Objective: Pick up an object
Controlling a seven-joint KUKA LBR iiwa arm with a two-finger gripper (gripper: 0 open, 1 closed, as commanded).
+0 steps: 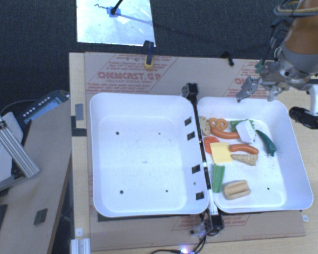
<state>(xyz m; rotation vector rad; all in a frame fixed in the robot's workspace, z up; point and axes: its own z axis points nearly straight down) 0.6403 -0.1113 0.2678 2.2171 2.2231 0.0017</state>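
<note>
One green pepper (266, 142) slants lower-right; claw (259, 89) hovers above bin (294, 194).

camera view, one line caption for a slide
Robot hand above the far edge of the right bin of toy food, left bin beside it.

A single fixed camera looks down at a slant from above the bench, far enough back to take in both shallow white plastic bins (143, 157) side by side (left one nearer the frame's centre). The grey and orange robot arm (302, 30) enters from the upper right.
</note>
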